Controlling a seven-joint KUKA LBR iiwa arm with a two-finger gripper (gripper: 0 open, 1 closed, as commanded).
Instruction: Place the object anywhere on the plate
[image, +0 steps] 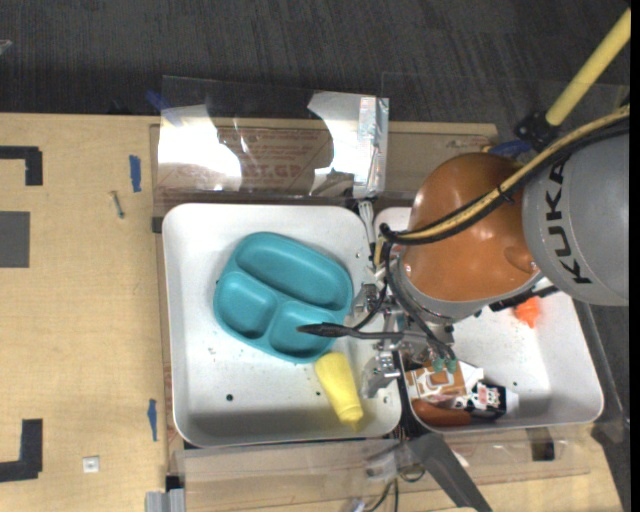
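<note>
The wooden surface carries two white bins; in the left bin you have the yellow object lying on the floor near the front right corner, just beside the teal plate, perhaps touching its lower rim.

The object lies flat, its long axis running from upper left to lower right. The broader end points up toward the plate, the narrower end toward the front wall.

The gripper hangs over the divider between the bins, just right of the object. You cannot tell how the fingers stand; cables and the wrist hide them, and nothing yellow sits between them.

Watch these risks, as I judge them: the object lies near the right wall, so a descent there could strike the rim or the plate's edge. A grasp along the long axis would likely slip off. A push could wedge it against the front wall. In the right bin lie a packet and an orange piece.
</note>
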